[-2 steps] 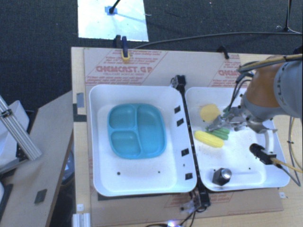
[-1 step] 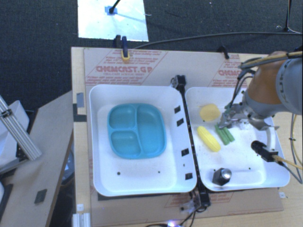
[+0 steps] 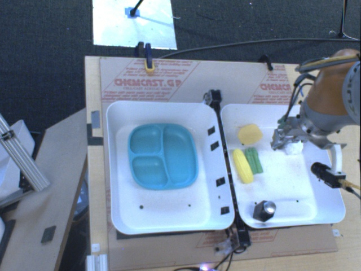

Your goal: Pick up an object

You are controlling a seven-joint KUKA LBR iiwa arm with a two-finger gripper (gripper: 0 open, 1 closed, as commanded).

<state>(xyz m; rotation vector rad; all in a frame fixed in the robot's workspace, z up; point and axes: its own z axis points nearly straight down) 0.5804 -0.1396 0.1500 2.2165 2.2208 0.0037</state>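
In the right bin (image 3: pixel 333 208) lie a round yellow piece (image 3: pixel 249 133), a long yellow banana-like piece (image 3: pixel 243 166) with a green piece (image 3: pixel 254 160) against its right side, and a dark metallic knob (image 3: pixel 264 210) near the front wall. A small white object (image 3: pixel 293 148) sits at the bin's back right. My gripper (image 3: pixel 282 140) is low over the bin, just left of the white object and right of the round yellow piece. The grey wrist hides how the gripper meets the white object.
The left bin (image 3: pixel 121 208) holds a blue divided plate (image 3: pixel 163 155). A ridge with black clips (image 3: pixel 217 151) separates the bins. A black part on a cable (image 3: pixel 327 175) hangs over the right bin's right side. Bare floor shows in the right bin's middle.
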